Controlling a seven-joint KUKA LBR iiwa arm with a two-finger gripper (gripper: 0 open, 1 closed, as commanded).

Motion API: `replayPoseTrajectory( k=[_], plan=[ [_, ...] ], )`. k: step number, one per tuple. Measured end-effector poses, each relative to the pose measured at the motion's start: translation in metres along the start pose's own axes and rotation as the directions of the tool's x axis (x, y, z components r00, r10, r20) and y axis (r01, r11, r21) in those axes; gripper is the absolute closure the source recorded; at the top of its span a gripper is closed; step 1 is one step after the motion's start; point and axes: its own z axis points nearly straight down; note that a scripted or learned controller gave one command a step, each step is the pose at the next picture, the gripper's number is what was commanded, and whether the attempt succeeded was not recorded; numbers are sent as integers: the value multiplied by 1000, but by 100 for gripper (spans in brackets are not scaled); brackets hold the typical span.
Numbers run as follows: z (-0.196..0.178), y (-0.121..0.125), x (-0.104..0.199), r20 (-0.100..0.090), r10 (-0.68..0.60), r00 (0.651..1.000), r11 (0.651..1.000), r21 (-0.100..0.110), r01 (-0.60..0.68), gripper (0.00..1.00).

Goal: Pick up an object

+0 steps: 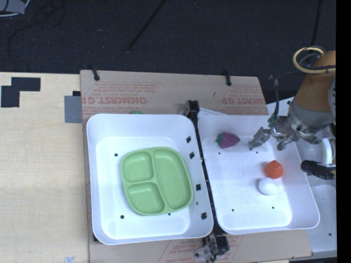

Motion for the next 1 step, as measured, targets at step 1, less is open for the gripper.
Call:
replayPoseTrajectory(
  k=[1],
  plan=[
    [54, -10, 6, 0, 2, 1000, 1000, 1, -2, 0]
  ],
)
